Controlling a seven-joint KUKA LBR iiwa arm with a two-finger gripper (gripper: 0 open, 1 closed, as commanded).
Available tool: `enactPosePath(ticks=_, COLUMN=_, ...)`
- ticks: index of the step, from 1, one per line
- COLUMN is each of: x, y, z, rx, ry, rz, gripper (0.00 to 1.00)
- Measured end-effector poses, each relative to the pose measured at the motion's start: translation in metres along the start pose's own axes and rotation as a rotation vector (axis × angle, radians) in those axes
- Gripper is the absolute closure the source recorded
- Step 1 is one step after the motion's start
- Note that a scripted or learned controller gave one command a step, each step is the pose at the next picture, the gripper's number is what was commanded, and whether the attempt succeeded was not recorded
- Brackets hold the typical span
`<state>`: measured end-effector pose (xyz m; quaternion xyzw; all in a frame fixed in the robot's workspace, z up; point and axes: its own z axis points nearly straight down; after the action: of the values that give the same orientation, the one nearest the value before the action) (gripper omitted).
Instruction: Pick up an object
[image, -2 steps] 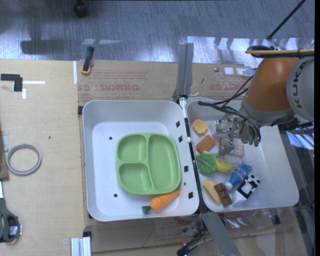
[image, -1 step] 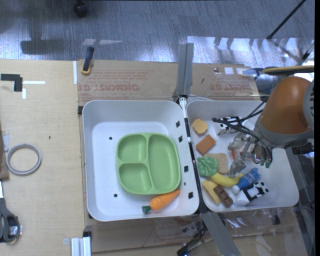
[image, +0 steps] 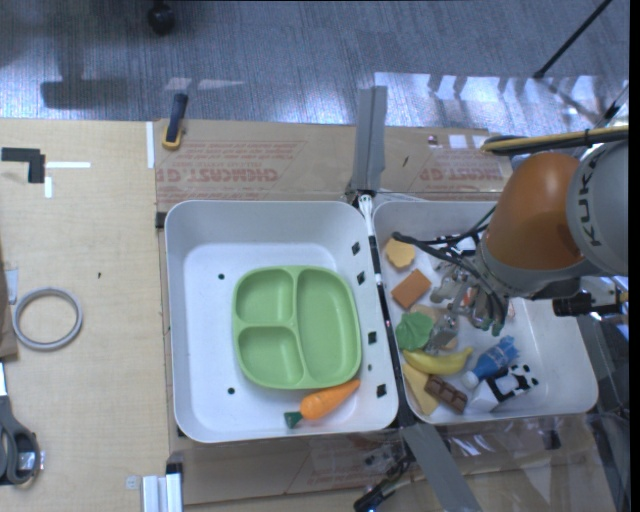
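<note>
The gripper (image: 462, 312) is hovering over the toy banana (image: 437, 361) in the right bin (image: 570, 395), nothing lifted yet.

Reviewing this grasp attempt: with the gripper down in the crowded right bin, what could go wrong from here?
1. The gripper sits among tightly packed items: the green piece, banana and orange block touch or nearly touch, so it may nudge neighbours or catch two at once.
2. The arm hides part of the right bin, so a grasp may be hard to confirm.
</note>
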<state>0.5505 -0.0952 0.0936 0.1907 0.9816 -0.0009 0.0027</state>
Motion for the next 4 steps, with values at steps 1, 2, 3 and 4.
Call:
enactPosePath(ticks=1, x=0.05, y=-0.024, z=0.002, rx=0.0, ry=0.005, rz=0.283, gripper=0.0)
enactPosePath(ticks=2, x=-0.066, y=0.013, z=0.002, rx=0.002, ry=0.004, rz=0.443, gripper=0.0)
enactPosePath(ticks=3, x=-0.067, y=0.014, z=-0.008, rx=0.003, ry=0.001, rz=0.439, gripper=1.0)
enactPosePath(ticks=4, x=-0.064, y=0.036, z=-0.151, rx=0.001, ry=0.002, rz=0.439, gripper=1.0)
